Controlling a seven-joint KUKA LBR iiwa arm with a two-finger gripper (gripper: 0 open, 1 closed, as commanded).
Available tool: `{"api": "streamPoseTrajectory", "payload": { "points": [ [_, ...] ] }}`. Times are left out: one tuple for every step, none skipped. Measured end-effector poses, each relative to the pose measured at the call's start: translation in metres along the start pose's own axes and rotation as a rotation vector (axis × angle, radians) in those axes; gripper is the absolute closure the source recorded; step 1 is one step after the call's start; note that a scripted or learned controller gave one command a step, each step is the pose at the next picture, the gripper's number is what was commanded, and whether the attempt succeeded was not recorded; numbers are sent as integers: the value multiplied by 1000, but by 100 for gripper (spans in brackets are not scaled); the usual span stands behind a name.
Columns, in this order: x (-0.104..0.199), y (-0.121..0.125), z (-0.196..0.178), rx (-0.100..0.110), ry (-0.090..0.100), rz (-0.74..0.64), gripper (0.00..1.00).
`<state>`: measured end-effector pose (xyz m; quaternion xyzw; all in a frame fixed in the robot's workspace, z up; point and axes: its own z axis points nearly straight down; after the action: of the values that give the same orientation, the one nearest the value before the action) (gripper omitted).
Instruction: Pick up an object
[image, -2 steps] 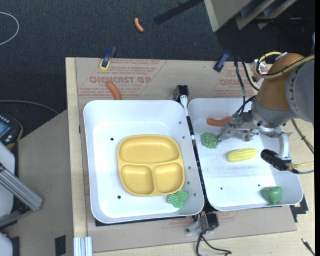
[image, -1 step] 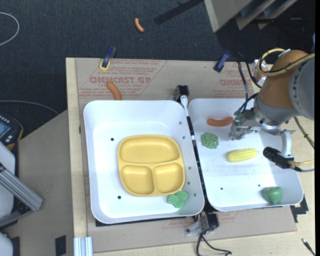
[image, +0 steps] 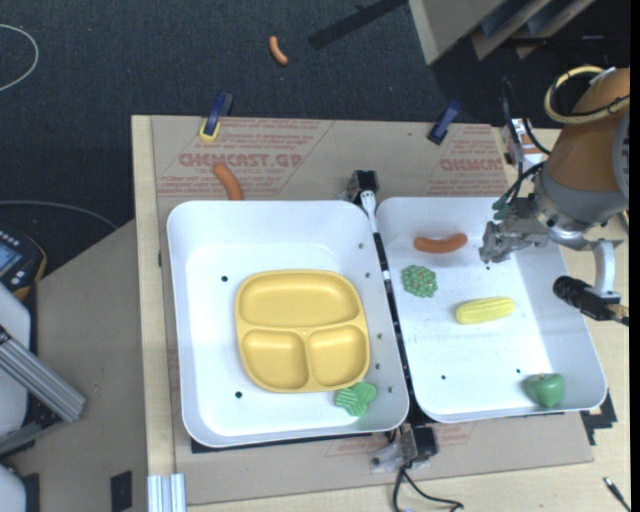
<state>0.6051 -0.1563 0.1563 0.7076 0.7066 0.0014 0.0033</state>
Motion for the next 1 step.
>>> {"api": "streamPoseTrajectory", "payload": {
  "points": [
    [2, -3, -63, -2, 0, -3, 100]
  ]
}}
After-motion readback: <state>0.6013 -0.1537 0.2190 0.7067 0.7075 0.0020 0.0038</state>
